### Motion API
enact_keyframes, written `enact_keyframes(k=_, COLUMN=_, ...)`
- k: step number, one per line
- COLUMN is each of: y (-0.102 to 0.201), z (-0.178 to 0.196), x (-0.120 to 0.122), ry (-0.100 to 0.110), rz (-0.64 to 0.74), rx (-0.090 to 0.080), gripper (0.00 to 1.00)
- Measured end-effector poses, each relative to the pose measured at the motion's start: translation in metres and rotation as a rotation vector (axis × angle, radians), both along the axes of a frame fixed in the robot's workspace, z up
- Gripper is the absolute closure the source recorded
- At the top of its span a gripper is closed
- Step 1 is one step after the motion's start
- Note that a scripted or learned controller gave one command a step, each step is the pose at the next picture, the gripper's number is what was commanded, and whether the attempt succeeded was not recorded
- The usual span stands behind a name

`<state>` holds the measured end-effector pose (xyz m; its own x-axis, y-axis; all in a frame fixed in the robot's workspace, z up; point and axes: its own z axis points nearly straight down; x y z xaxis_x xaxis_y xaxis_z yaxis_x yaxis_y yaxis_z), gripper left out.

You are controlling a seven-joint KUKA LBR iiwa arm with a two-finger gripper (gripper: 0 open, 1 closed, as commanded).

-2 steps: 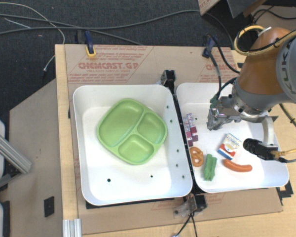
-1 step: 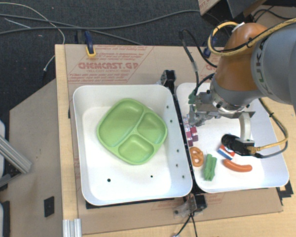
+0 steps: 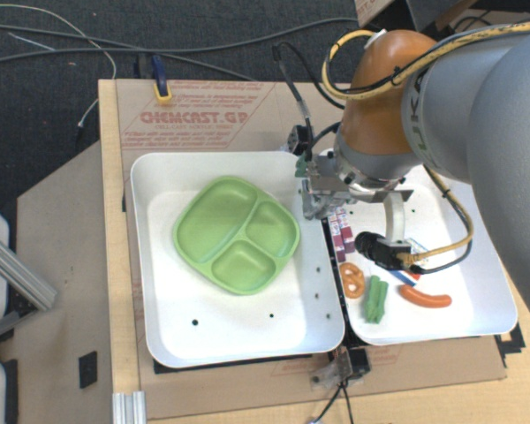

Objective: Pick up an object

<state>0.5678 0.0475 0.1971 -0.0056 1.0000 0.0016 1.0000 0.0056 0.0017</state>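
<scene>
My gripper [image 3: 316,203] hangs low over the left edge of the right bin [image 3: 477,312], just beside the rim that parts the two bins. Right under it lies a purple and white striped packet [image 3: 340,233]. Further toward the front of that bin sit an orange pretzel-shaped ring [image 3: 352,279], a green block [image 3: 375,299] and an orange sausage-shaped piece [image 3: 427,299]. A thin blue strip [image 3: 405,277] lies between them. The large grey arm with its orange band covers the back of the right bin.
The left bin [image 3: 159,307] holds a light green plate with three compartments [image 3: 237,234] near its middle. Both bins rest on a cardboard sheet [image 3: 194,113]. Cables run across the dark floor behind.
</scene>
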Motion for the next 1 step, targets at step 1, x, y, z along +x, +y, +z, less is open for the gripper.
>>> enact_keyframes(k=1, y=0.0427, z=0.0100, x=0.0142, ry=-0.001, rz=-0.001, rx=0.000, gripper=1.00)
